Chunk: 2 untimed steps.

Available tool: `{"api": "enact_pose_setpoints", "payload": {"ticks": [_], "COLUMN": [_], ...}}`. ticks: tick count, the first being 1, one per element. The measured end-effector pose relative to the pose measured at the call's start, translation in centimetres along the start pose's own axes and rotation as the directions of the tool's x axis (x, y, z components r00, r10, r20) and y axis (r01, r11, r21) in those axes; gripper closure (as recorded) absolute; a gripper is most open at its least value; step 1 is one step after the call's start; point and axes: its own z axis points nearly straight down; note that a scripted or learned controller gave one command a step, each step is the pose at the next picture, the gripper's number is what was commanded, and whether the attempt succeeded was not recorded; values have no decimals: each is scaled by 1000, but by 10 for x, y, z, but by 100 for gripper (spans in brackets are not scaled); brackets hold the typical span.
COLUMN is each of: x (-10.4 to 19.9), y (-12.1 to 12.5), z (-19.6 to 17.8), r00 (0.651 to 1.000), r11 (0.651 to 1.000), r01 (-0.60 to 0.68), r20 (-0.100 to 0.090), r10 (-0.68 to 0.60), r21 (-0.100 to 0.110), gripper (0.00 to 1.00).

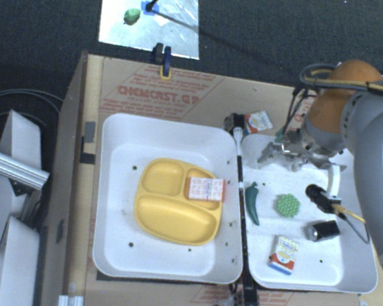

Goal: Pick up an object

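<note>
Objects were scattered in the right bin [361, 270]: green ball [287, 205], green pepper [251, 201], small carton [283, 254]. The gripper [295, 157] was placed near the bin's far edge, its state impossible to tell. A miss was judged likely, since the ball could roll.

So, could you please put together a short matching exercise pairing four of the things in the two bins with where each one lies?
Things:
1. yellow tray
2. green pepper
3. green ball
4. small carton

Places:
A. near the front of the right bin
B. in the middle of the right bin
C. in the left bin
D. by the right bin's left wall, next to the divider

Pairs: 1-C, 2-D, 3-B, 4-A
</note>
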Motion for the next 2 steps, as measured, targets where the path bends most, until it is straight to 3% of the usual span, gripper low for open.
{"api": "enact_pose_setpoints", "payload": {"ticks": [1,2], "x": [-60,0], "y": [-85,-102], "z": [-2,1], "r00": [1000,1000], "r11": [1000,1000], "r01": [-4,-1], "r20": [1,-2], "r10": [4,1], "r21": [3,3], "gripper": [0,0]}}
